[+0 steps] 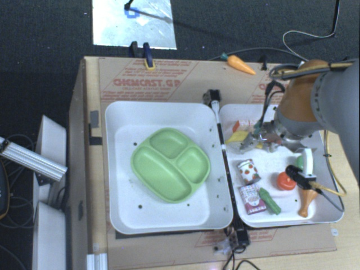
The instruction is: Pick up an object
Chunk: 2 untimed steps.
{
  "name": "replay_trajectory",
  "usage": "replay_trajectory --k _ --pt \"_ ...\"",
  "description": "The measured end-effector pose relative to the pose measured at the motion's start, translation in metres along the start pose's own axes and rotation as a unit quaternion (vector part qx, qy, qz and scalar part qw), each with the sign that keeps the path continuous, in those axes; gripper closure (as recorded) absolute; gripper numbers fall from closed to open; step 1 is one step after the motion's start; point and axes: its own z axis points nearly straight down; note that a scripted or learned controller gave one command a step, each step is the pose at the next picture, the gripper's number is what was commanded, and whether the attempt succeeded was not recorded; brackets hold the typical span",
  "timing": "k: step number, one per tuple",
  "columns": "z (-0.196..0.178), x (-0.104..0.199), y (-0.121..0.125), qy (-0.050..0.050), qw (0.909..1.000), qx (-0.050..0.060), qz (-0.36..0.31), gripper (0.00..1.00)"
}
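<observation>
Low over the upper half of the right bin (332, 215) sits my gripper (251, 142), reaching in from three o'clock on the grey arm (337, 103) with its orange band (297, 103). From this slanted view, whether it is released, clenched or grasping anything I cannot tell. Just at its eleven o'clock, nearly touching, lies a yellow and red piece (240, 133), the nearest candidate for a pick; it looks small, flat and partly tucked under my tip, its outline too blurred to give a long axis. At six o'clock from the tool, near but apart, stands a small white jar with a red pattern (247, 171), and below that a dark red packet (252, 199) with a green stick (269, 201) lying beside it, its long axis running from ten to four o'clock. A red-orange round piece (286, 181) rests at four o'clock. I judge the yellow piece the likeliest target, needing only a short shift toward eleven. The left bin (121, 218) holds a green divided plate (170, 163), well apart at nine o'clock.
</observation>
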Motion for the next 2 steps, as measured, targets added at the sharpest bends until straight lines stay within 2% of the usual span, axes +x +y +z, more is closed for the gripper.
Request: replay_trajectory --k 1,2 --pt "0.0051 -0.0022 0.0547 0.003 0.9996 0.028 -0.003 0.00" --pt "-0.0035 -0.0023 0.0535 0.002 0.9995 0.030 -0.003 1.00"
